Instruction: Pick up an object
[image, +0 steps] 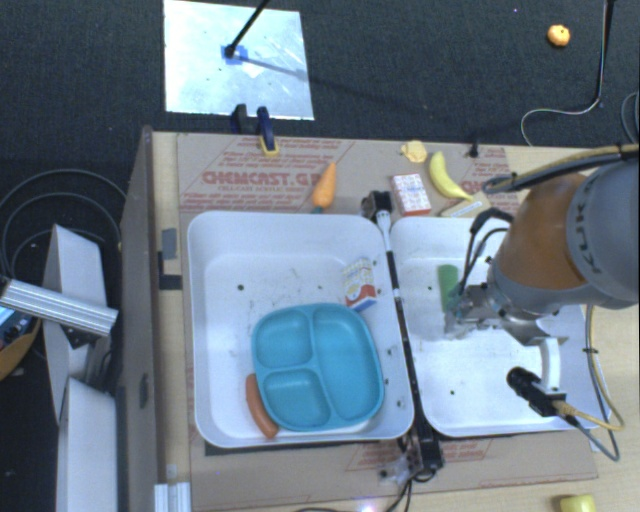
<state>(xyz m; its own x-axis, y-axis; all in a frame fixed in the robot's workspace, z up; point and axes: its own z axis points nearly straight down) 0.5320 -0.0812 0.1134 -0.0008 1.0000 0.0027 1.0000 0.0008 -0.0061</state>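
Nearest you, the gripper (462, 318) hangs low in the right bin (480, 415), just beside a green object (447, 284) by the back wall; you cannot tell its state.

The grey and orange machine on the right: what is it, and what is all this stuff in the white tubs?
It is a robot arm, seen by one camera looking down from above at a slant. It reaches in from the right, and its tool is low over the right bin, near a green block. Whether it holds anything cannot be told. The left bin holds a blue tray, a sausage and a small carton. Behind the bins lie a carrot, a banana and a small box.
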